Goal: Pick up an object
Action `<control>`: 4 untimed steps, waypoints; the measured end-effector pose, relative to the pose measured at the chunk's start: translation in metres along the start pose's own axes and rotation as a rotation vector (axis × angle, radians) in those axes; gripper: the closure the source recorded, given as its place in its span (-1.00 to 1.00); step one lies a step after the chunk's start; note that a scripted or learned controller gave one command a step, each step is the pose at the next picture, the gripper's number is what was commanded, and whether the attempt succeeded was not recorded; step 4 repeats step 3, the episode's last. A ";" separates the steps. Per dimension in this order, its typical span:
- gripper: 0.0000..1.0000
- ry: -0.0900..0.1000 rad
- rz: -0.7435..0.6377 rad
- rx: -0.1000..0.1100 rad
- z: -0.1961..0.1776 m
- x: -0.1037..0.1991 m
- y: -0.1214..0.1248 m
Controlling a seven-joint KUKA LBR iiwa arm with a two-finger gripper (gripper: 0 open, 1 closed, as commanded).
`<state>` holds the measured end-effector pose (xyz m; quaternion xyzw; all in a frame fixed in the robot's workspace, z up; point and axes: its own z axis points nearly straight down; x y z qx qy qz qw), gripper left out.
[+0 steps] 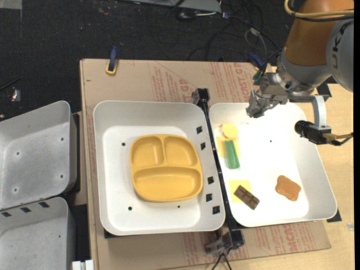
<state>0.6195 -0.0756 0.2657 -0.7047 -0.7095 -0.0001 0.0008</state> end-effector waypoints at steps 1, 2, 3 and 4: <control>1.00 0.000 0.000 0.002 0.014 0.044 -0.012; 1.00 0.000 0.000 0.004 0.028 0.100 -0.036; 1.00 0.000 0.002 0.002 0.037 0.146 -0.065; 1.00 0.000 0.002 0.002 0.037 0.146 -0.065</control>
